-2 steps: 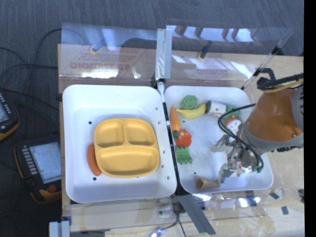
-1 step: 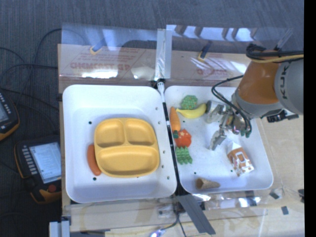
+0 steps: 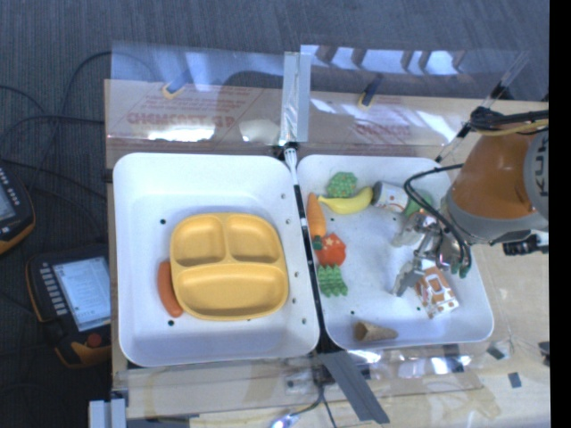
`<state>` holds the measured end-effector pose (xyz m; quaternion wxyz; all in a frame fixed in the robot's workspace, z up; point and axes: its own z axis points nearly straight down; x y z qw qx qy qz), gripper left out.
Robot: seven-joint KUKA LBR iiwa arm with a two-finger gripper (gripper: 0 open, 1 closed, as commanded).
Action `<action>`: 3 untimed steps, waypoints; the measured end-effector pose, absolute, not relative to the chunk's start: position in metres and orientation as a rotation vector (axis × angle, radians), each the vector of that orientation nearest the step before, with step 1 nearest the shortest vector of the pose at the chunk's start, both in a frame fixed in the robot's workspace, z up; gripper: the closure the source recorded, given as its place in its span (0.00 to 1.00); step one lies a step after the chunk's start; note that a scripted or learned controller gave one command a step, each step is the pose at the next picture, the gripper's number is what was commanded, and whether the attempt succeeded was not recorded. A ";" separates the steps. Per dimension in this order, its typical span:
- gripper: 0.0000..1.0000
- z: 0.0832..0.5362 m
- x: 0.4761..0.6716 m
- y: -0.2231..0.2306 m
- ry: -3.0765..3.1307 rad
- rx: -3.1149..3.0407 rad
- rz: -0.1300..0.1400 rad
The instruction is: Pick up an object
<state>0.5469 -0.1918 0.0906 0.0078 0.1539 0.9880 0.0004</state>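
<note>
My gripper (image 3: 404, 259) hangs low in the right bin (image 3: 477, 324), toward its right side, below the orange wrist band. Its two metal fingers (image 3: 401, 282) stand apart, open, with bare bin floor between them. A small white and orange box (image 3: 435, 292) lies just right of the lower finger, beside it and not between the fingers. Further left in the same bin lie a yellow banana (image 3: 348, 203), green broccoli (image 3: 340, 185), an orange carrot (image 3: 316, 217), a red tomato (image 3: 331, 250) and a green ridged piece (image 3: 332, 281). A brown cone (image 3: 373, 332) rests near the front wall.
The left bin (image 3: 134, 194) holds a yellow divided plate (image 3: 229, 266) with a reddish sausage (image 3: 168, 289) beside its left edge. A small white and grey object (image 3: 389, 194) lies right of the banana. A ridge (image 3: 303, 239) separates the bins. Cables hang by the wrist.
</note>
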 end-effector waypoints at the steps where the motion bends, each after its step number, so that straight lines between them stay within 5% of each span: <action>1: 0.00 0.091 0.527 -0.216 3.087 0.492 -0.002; 2: 0.00 0.091 0.503 -0.192 3.051 0.664 -0.004; 3: 0.00 0.092 0.588 -0.150 3.073 0.635 0.001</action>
